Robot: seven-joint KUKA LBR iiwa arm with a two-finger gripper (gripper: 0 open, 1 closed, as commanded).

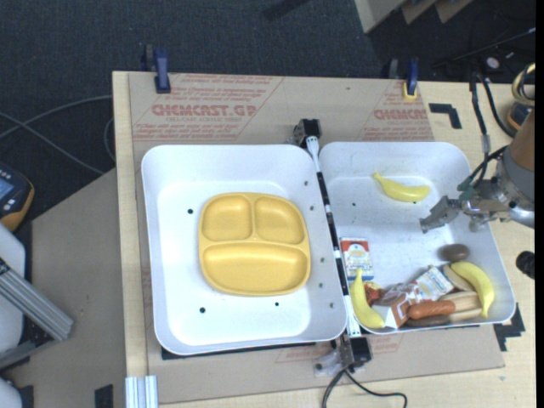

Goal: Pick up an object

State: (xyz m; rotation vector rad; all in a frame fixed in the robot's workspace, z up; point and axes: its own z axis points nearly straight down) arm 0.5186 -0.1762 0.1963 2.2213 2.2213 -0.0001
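Observation:
The right bin (399, 155) holds several small items. A yellow banana (401, 189) lies near its far side. A small red and white carton (354, 253) sits by the left wall, with a second banana (365, 301) just in front of it. A brown oval piece (455, 252) and a third banana (477, 284) lie at the right. A red sausage (429, 311) and a crinkled wrapper (432, 280) sit along the front wall. My gripper (438, 214) hangs over the right middle of this bin, between the far banana and the brown piece, touching neither.
The left bin (170, 177) carries a yellow divided plate (253, 243) in its middle. A black hinge strip (327, 219) runs between the two bins. Blue clamps (158, 65) hold the board at the back. The arm (518, 172) enters from the right edge.

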